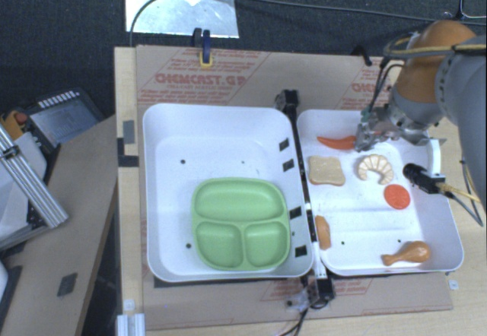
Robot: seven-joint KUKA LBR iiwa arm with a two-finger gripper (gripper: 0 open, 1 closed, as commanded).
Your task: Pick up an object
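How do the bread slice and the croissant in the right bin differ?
The bread slice is flat, squarish and tan; the croissant is curved, ridged and paler. The bread slice lies nearer the divider, the croissant just below the gripper. Both rest on the right bin floor.
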